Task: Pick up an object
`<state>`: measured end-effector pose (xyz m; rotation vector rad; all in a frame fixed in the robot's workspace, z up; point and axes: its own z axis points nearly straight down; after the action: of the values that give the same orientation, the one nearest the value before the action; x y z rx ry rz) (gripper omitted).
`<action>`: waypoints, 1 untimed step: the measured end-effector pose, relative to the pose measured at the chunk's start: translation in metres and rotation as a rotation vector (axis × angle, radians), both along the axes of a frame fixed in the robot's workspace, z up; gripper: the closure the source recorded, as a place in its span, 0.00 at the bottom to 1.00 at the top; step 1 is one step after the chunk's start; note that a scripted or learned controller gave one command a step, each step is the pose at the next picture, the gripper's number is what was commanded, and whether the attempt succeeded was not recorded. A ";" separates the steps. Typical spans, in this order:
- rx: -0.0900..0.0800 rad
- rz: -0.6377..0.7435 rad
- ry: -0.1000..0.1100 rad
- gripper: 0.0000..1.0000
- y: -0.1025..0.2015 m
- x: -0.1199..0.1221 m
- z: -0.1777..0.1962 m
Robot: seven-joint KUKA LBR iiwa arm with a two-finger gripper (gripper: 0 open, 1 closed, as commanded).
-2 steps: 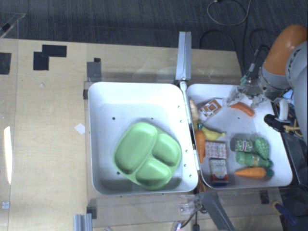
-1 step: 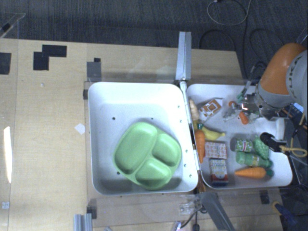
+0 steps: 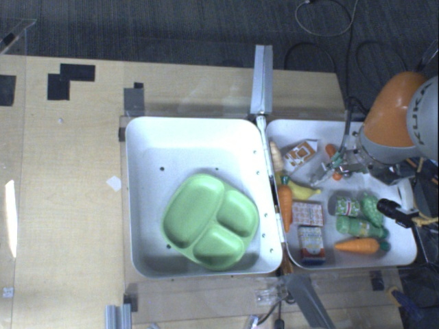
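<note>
Several toy foods fill the right bin (image 3: 409, 256), fingers (image 3: 332, 172) low over them, spread unreadable.

Two white bins (image 3: 137, 184) sit side by side on the bench, and one green divided plate (image 3: 210, 219) lies in the left one. The right bin holds two carrots (image 3: 358, 246), one banana (image 3: 304, 190), one green bottle (image 3: 357, 207) and three small printed packets (image 3: 307, 214).
</note>
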<state>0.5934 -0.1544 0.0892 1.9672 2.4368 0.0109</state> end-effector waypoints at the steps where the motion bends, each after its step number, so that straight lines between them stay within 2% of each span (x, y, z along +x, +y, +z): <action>1: 0.002 0.002 -0.008 1.00 0.001 0.003 0.013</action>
<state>0.5963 -0.1530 0.1020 1.9619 2.4343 0.0205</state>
